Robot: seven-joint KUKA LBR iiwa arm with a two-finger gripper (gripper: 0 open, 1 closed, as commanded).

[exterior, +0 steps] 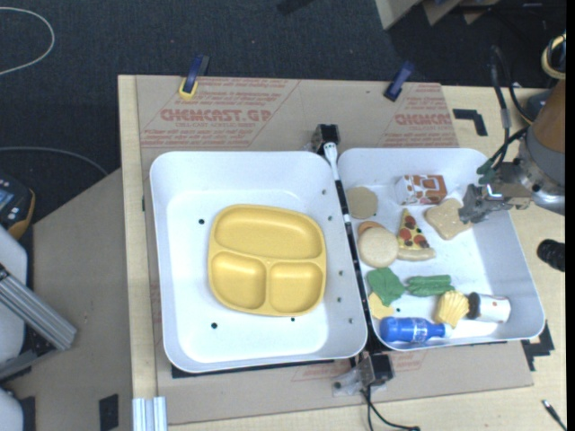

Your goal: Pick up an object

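Gripper: we see the grey two-finger gripper (474, 203) at the right of the frame, low over the right white bin (526, 281); whether it is wide, narrow or holding anything we cannot tell.
Nearest thing: a tan, bread-slice-shaped toy piece (446, 220) lies just beside the gripper, perhaps touching it; contact is unclear.
Step in hand: we judge this as the reach or the closing on a pick, with nothing yet visibly lifted.
Next move: we think it calls for a firm close on the tan slice and a straight lift clear of the bin wall.
Right bin contents: a red-and-white printed square packet (422, 187), a pizza-slice toy with red dots (413, 236), a round beige bun-like disc (377, 245), a smaller tan disc (362, 202), green leafy plastic pieces (404, 285), a blue bottle-shaped toy (409, 330), a yellow ridged piece (452, 308).
Left white bin (171, 241): holds a smooth yellow three-compartment plastic tray (266, 259), centre-left of the frame.
Surfaces: toys look moulded, matt and light; the bins look smooth and shallow.
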